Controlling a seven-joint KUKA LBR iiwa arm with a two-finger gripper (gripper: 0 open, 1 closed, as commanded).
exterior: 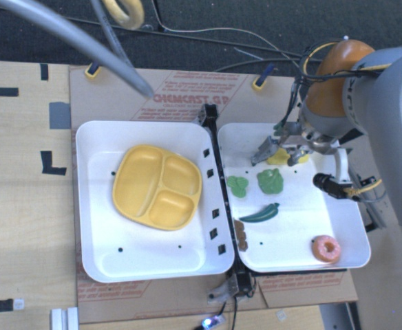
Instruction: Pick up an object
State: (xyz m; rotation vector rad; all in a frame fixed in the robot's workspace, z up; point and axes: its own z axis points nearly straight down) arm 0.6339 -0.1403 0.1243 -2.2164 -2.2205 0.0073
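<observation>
Camera view shows the jaws low in the right bin, clenched on a yellow object, just above two green pieces.

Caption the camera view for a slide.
KUKA gripper over a yellow item in the right bin; yellow tray in the left bin.

A robotics lab; 2 white bins on cardboard, loose cables, a grey arm, taped bench marks.
</observation>
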